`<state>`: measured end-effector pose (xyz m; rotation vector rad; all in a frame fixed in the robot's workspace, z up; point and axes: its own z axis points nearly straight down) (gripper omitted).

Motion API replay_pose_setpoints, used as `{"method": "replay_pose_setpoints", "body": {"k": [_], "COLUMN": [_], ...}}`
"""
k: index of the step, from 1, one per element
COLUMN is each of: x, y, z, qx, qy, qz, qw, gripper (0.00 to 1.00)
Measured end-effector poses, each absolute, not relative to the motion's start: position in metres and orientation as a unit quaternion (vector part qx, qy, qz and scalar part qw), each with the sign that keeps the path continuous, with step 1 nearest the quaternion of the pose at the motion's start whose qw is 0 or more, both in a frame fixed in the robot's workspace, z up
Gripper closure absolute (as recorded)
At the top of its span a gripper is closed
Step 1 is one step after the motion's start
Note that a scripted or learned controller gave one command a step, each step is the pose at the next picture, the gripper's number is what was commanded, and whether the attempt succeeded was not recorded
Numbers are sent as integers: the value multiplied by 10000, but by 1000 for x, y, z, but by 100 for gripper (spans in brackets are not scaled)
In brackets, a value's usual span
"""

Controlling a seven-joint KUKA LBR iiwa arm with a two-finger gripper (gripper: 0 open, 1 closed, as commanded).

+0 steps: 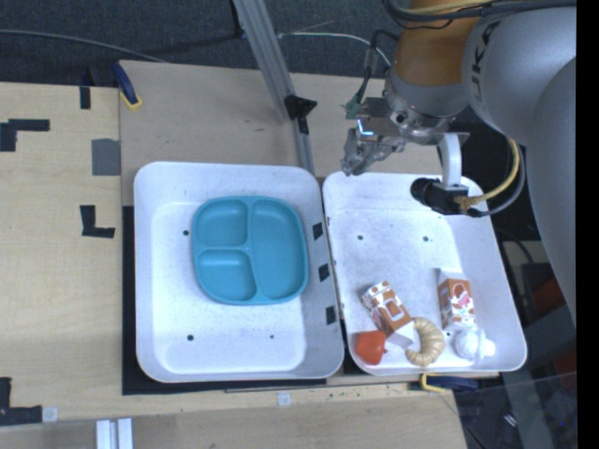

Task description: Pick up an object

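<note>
1. Pale wooden desk (56, 251) with bits of black tape on it, dark carpet-looking floor along the top, and a grey metal pole (267, 50) slanting down toward the spot where the two bins meet.
2. Left shallow white plastic bin (159, 344) has a teal divided plate with three compartments (250, 251) lying flat, roughly in the middle, a bit toward the far side.
3. Right shallow white plastic bin (412, 232) has all its stuff bunched along the near edge, far half bare.
4. In that bunch: a small brown-and-white carton (386, 307) lying tilted, a red-orange rounded piece (371, 347) just in front of it, and a tan croissant-shaped thing (427, 341) curled up right beside both.
5. Further right there's a second brown-and-white carton (457, 302) lying lengthwise, with a small white lumpy object (471, 345) touching its near end, close to the bin's corner.
6. The grey arm with the orange band (449, 26) comes in from the upper right. Its end effector (358, 162) hangs over the far left corner of the right bin, right by the rim, well apart from the pile of objects.
7. Nothing is between the fingers; they look close together, but honestly I can't tell if they're spread or clenched, too small and dark.
</note>
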<state>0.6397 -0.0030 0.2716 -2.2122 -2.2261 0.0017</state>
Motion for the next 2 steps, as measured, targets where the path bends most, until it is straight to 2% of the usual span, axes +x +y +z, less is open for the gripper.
{"method": "replay_pose_setpoints", "body": {"k": [2], "x": [592], "y": [94], "z": [225], "qx": [-7049], "qy": [-7093], "qz": [17], "qw": [24], "gripper": [100]}}
